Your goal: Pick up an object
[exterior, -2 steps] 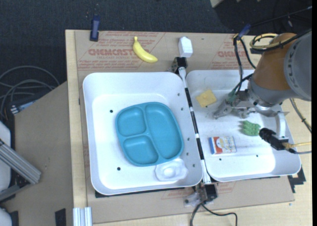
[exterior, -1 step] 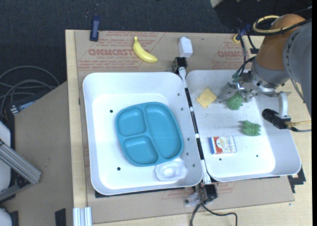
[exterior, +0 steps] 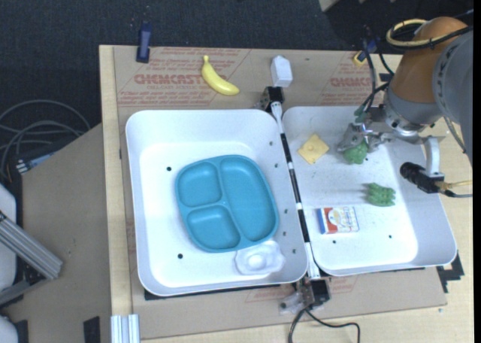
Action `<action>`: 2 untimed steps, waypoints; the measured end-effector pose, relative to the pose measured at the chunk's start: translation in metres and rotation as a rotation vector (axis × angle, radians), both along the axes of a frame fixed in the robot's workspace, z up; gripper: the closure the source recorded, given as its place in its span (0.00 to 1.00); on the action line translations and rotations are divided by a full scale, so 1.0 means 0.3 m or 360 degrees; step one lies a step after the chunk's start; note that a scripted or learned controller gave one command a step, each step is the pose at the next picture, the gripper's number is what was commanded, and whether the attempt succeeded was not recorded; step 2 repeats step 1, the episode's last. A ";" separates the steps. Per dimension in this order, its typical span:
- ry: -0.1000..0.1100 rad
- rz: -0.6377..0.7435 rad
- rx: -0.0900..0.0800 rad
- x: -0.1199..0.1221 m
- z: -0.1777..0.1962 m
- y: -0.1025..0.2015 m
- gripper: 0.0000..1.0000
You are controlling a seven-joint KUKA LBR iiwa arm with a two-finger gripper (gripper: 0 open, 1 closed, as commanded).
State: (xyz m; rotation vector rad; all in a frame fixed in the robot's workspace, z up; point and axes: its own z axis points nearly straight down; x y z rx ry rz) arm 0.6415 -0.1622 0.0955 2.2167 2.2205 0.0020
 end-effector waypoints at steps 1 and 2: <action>0.0001 0.0001 0.0005 -0.075 0.301 0.326 1.00; 0.0001 0.0001 0.0005 -0.075 0.301 0.326 1.00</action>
